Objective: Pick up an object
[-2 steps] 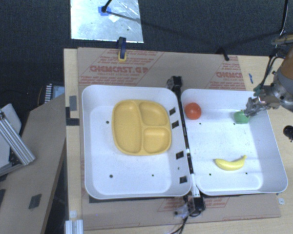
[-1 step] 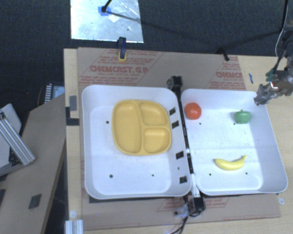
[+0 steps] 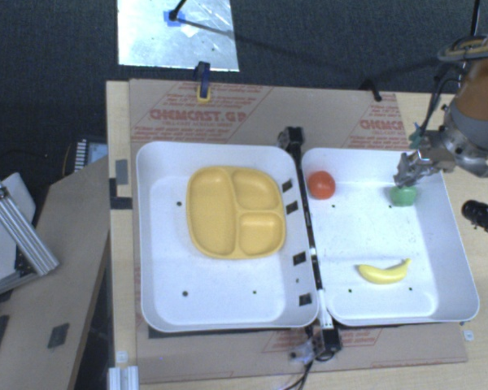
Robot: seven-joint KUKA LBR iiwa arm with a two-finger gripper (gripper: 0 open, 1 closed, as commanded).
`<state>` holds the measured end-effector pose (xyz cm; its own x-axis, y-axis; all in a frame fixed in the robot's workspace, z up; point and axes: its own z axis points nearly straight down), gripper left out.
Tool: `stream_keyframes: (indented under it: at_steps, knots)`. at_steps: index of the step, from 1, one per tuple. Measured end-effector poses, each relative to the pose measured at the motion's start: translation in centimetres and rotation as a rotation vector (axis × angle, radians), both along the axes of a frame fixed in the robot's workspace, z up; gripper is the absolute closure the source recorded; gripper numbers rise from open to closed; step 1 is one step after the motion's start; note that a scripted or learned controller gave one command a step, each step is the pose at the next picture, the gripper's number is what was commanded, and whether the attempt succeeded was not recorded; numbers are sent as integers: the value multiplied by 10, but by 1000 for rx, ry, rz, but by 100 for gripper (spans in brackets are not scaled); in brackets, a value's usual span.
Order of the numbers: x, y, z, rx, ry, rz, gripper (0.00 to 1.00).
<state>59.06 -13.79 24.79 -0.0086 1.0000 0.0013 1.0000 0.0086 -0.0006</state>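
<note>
Jaws (image 3: 410,171) hang directly above the small round green object (image 3: 403,196), at the right white bin's (image 3: 455,299) far right; whether open or closed, cannot tell. Green object just below the tips, apparently unlifted. Red ball (image 3: 321,184) and yellow banana (image 3: 383,271) lie well apart.

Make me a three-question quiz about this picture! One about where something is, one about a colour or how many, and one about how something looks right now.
1. Where is the yellow plate?
A. left bin
B. right bin
C. floor

2. How many things lie in the right bin?
A. one
B. three
C. five

3. Where is the gripper?
A. over the banana
B. over the plate
C. right above the green object

Answers:
1. A: the plate sits in the left bin.
2. B: red ball, green object, banana.
3. C: its tip is at the green object's top.
</note>
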Motion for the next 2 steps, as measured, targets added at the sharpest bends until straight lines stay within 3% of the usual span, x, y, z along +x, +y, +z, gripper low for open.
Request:
stream_keyframes:
  at_steps: [2]
  knots:
    - [-34,105,-10,0,-1,1,100]
